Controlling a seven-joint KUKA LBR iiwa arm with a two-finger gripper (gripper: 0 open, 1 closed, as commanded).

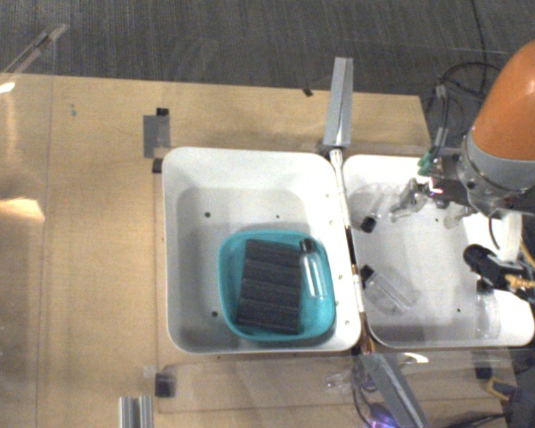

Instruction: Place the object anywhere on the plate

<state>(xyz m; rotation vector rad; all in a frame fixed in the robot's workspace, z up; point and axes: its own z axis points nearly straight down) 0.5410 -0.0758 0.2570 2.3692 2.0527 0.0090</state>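
A teal plate (234, 315) lies in the left bin (192, 266), toward its front right. A dark ridged block (269, 285) rests on the plate. Beside it, along the plate's right side, lies a clear bottle-like item (315, 273) with a dark cap. My gripper (416, 196) hangs over the back of the right bin (446, 333), well away from the plate. Nothing shows in it. The grey wrist and orange band (517, 105) sit at the right edge.
In the right bin a small black piece (367, 224) lies near the left wall. A clear item (390, 290) with a dark end lies at front left. Cables and a black part (483, 261) crowd the right side. A metal post (341, 101) stands behind the bins.
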